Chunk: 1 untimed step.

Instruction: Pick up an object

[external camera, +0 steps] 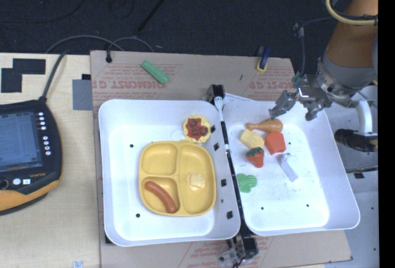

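The table (pixel 62 75) holds two white bins side by side. The left bin (pixel 117 137) has a yellow plate (pixel 162 159) with three parts. A toy sausage (pixel 160 196) lies in one part, and a small pale bit (pixel 196 181) in another. A little tart (pixel 196 128) with red on top sits just past the plate.

The right bin (pixel 321 199) holds the small toys to pick from. There is a drumstick (pixel 266 126), a yellow piece (pixel 251 138), a red block (pixel 275 143), a strawberry (pixel 255 157), a grey block (pixel 288 168), and a green toy (pixel 246 183) by the wall between the bins. The drumstick, yellow piece, red block and strawberry lie packed close, touching or nearly so. The grey block lies just beside them with a bit more room.

The big grey and orange arm (pixel 352 44) reaches in from the right. Its claw (pixel 299 103) hangs over the far edge of the right bin, just beside the drumstick. Its fingers (pixel 282 103) look spread apart, and nothing is between them.

The drumstick is the nearest toy, so it is likely the one to go for. To do it well, the claw should come straight down over the fat end, with one finger on each side. It should stay off the bin wall and not bump the yellow piece. Then close gently and lift slowly.
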Available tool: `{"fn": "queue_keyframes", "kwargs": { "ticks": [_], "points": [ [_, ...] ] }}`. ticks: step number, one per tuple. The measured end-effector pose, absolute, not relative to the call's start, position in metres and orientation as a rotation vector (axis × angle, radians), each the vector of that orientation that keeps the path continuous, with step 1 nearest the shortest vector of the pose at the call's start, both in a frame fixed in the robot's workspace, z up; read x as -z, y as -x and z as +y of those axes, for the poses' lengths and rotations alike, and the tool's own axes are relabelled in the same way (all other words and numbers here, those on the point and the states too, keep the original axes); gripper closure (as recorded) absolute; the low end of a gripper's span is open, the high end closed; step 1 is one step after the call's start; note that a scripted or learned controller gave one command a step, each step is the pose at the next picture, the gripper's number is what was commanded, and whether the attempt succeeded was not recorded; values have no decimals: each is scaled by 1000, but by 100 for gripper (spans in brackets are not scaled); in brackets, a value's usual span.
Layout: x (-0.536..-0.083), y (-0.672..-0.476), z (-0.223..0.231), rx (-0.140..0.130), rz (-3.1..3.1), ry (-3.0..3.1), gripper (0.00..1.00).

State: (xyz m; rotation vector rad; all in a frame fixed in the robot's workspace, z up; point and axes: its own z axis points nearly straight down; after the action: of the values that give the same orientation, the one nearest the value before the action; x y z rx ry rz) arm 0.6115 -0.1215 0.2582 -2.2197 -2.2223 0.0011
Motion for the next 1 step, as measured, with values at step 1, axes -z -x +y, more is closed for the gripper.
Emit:
{"fn": "queue_keyframes", "kwargs": {
  "ticks": [1],
  "points": [
    [-268,-611,-122,-2,-2222,2218,100]
  ]
}}
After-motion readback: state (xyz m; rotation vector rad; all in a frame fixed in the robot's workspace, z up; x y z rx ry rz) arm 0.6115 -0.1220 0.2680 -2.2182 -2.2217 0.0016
